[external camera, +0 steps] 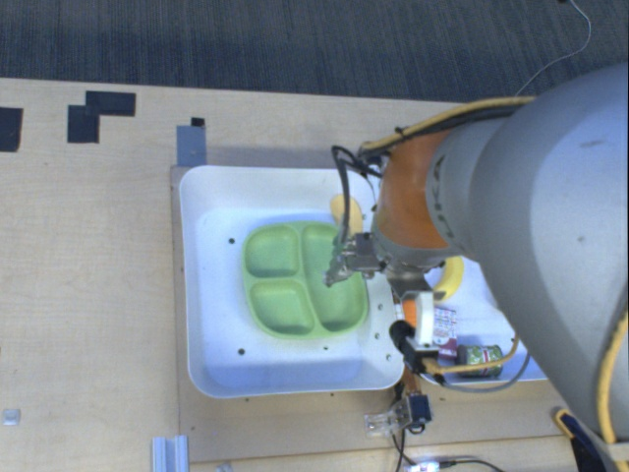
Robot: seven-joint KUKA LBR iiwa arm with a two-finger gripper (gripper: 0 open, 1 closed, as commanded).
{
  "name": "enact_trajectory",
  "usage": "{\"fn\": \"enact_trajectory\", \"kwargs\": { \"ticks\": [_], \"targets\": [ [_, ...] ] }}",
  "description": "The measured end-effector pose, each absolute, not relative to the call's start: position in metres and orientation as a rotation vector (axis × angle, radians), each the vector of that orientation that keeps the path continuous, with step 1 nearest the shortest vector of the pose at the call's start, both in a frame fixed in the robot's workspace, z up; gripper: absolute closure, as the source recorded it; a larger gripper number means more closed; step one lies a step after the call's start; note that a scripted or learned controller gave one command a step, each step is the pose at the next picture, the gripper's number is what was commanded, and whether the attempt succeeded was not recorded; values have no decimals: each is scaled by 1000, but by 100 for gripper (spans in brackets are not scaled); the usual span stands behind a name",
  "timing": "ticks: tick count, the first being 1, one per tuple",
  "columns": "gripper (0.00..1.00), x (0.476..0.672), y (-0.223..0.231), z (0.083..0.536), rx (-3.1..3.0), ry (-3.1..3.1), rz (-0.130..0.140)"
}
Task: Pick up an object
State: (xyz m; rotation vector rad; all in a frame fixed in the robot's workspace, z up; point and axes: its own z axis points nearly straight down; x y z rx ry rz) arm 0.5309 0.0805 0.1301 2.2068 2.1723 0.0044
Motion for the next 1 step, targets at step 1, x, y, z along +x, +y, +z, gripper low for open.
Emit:
{"fn": "enact_trajectory", "kwargs": {
  "ticks": [1],
  "targets": [
    [0,531,80,130,2207,2172,4]
  ]
}}
